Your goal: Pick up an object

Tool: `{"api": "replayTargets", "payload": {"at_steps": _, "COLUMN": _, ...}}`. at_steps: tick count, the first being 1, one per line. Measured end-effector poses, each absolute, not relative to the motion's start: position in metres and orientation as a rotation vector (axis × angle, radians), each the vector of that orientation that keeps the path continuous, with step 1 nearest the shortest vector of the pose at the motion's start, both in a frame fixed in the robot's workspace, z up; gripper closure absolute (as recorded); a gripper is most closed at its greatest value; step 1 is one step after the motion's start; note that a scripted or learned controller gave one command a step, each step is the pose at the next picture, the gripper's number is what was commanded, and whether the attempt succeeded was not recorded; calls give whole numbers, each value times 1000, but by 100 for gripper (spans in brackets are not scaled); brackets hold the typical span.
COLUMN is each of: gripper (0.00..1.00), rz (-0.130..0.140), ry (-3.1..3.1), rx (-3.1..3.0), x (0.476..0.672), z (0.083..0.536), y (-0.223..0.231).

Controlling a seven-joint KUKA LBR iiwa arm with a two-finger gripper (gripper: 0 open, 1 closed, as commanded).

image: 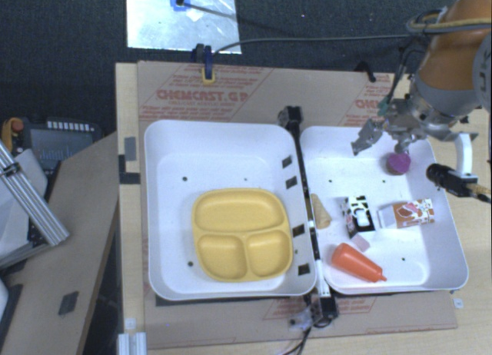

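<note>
My gripper (384,140) hangs over the back of the right bin (446,269), open, its two grey fingers spread with nothing between them. A small purple ball (398,163) lies just below and to the right of the fingertips. Nearer the front of that bin sit a black-and-white box (359,214), a brown and white carton (407,213) lying flat, an orange cone (356,262) and a tan cone-shaped piece (320,213) beside the divider.
The left bin (165,161) holds a yellow tray (241,233) with three compartments. A black divider (301,192) runs between the bins. A black cable end (453,180) juts over the right bin's right rim. The arm (457,54) stands at the upper right.
</note>
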State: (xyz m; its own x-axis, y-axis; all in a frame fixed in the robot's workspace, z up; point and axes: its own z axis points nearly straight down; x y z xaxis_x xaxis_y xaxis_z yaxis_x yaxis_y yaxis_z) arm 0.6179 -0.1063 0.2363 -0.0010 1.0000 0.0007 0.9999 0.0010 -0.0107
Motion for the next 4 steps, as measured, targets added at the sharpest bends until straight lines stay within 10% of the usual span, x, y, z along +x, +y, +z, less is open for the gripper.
{"api": "replayTargets", "payload": {"at_steps": 4, "gripper": 0, "rz": 3, "ry": -2222, "rx": -2217, "x": 619, "z": 94, "y": -104}}
